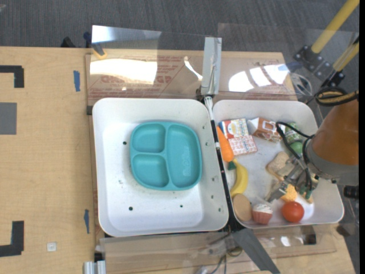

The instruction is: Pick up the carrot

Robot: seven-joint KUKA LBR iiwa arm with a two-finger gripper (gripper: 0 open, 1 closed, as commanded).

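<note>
Two white bins side by side on bench; carrot (226, 148) lying along left wall of right bin (328, 213), just above banana (240, 179). Pincer (288, 185) low over right bin near tomato (293, 211), well apart from carrot; finger spread not discernible. Teal divided plate (166, 155) in left bin (108, 153)

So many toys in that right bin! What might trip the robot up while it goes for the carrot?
The carrot lies tight against the right bin's left wall, with the banana touching its lower end, so the pincer may lack room or nudge the banana. The pincer sits across the bin near the tomato and must cross the clutter.
</note>
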